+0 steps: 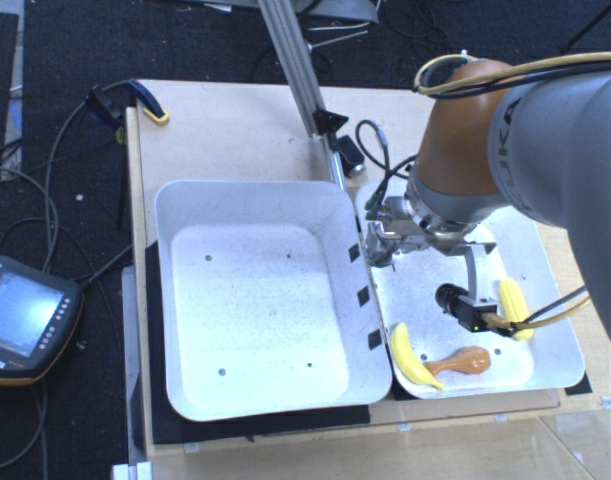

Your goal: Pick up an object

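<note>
- Arm (pixel 560 138) comes in from the right, orange band (pixel 463 133) above the wrist, hanging over the right bin (pixel 563 366).
- Gripper (pixel 382 242) sits low over the upper left part of the right bin, close to the wall where the two bins meet.
- Claw state: cannot tell, the wrist and brackets cover it. Nothing visible in its grasp.
- Banana (pixel 409 357) lies in the right bin at its lower left corner, curved, near the front rim, well apart from the gripper.
- Brown drumstick (pixel 465 362) lies flat just to the right of the banana, its thin end touching or almost touching the banana's tip.
- Second yellow piece (pixel 512 305) lies further right in the same bin, long side running roughly up-down; partly hidden, so the kind is unclear.
- Left bin (pixel 175 203) sits beside the right one, walls touching along the middle.
- Both bins rest on a pale wooden bench (pixel 235 123).
- A blue and yellow clamp (pixel 137 98) grips the bench's upper left corner.
- A handheld control screen (pixel 23 318) lies on the dark floor at far left, cable attached.
- A slanted metal rail (pixel 293 53) rises behind the bins.
</note>
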{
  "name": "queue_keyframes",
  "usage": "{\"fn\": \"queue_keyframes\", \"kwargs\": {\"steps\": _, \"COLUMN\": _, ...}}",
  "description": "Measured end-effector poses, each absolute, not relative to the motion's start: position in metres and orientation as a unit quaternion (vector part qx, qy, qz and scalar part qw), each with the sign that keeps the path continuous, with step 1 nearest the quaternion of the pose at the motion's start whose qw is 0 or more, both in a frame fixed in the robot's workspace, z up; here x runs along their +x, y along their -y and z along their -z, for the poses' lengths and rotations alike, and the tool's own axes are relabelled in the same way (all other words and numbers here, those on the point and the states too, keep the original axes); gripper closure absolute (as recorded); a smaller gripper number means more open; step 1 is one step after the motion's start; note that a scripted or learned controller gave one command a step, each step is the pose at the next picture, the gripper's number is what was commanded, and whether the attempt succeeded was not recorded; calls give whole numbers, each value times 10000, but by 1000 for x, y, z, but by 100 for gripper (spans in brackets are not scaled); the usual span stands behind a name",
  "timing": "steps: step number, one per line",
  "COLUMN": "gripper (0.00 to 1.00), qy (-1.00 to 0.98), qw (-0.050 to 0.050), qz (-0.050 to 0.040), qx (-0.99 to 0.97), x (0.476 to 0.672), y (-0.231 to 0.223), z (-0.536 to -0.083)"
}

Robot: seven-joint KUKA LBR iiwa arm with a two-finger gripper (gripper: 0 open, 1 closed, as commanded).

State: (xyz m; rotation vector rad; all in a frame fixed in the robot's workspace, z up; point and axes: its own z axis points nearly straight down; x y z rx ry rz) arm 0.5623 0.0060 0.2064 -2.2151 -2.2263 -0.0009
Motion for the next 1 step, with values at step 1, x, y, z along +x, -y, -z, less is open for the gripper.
{"fn": "queue_keyframes", "kwargs": {"steps": 1, "gripper": 100, "qy": 7089, "qw": 2, "qz": 9, "qx": -7053, "x": 556, "y": -63, "z": -226}}
